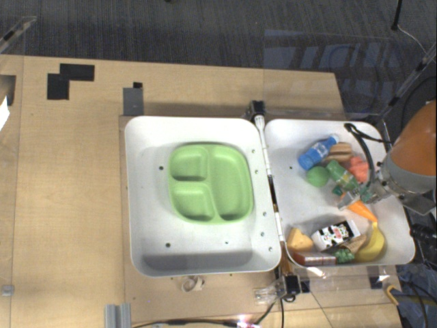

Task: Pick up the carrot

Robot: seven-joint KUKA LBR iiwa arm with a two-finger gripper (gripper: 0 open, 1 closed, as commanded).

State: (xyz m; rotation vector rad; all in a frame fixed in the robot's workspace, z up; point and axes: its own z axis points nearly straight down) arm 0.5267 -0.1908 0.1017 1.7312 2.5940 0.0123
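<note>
Carrot [363, 210] is sitting in the right bin [287, 149], low on its right side, just above the banana [372, 244]. The arm's jaws [358, 195] hang right beside its upper end; can't tell whether they're spread or pinched. Green tray [208, 182] sits in the left bin [143, 183].

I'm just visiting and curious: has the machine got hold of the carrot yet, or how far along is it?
Done: the arm has reached in over the right bin, and its end effector sits low among the toy foods. In hand: it is right next to the carrot, which lies on the bin floor by the banana. Left: gripping the carrot and lifting it; nothing looks raised so far.
</note>
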